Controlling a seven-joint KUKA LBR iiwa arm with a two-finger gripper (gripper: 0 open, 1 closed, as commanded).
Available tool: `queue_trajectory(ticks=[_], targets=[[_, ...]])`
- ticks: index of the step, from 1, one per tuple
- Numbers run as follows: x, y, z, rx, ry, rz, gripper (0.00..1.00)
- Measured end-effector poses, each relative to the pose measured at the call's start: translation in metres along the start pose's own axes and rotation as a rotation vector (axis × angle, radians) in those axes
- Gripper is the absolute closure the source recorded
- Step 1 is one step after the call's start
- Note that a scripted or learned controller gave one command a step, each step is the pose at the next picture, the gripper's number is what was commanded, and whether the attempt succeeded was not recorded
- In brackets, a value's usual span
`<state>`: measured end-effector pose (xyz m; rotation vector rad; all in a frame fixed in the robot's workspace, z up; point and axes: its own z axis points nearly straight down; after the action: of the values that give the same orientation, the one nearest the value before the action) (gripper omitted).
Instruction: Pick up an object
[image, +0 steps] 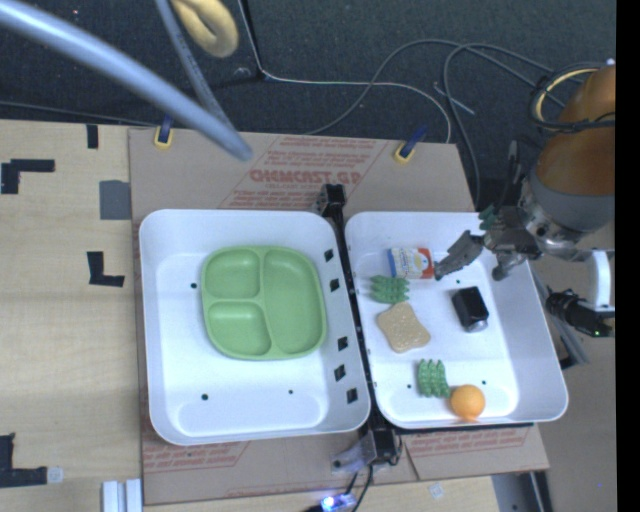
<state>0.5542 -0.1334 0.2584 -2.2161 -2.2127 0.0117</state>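
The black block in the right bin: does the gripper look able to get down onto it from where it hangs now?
Probably yes. The gripper hangs just above and beside the black block, which lies apart from the bread slice and the orange, with bare floor of the right bin around it.

A robotics lab bench is shown, not a home. Two shallow white bins, the left bin (160, 330) and the right bin (530, 370), are set side by side on a cardboard sheet (300, 170) with red print, clamped at its far edge. Black tape marks (25, 175) are stuck on the wooden benchtop (60, 320). Loose cables (400, 70) are trailed over a dark surface behind. A grey industrial arm (570, 190) with an orange band is mounted at right. Toy food is laid out, and a green divided plate (265, 302).
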Motion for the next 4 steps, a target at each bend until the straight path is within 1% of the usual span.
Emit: queue_trajectory(ticks=[1,2,3,4], targets=[[0.000,0.002,-0.006,-0.011,-0.002,-0.003,0.00],[-0.007,-0.002,0.043,-0.006,-0.002,-0.001,0.00],[-0.005,-0.004,0.087,-0.006,-0.002,-0.002,0.00],[-0.013,-0.005,0.148,-0.006,-0.002,-0.001,0.00]])
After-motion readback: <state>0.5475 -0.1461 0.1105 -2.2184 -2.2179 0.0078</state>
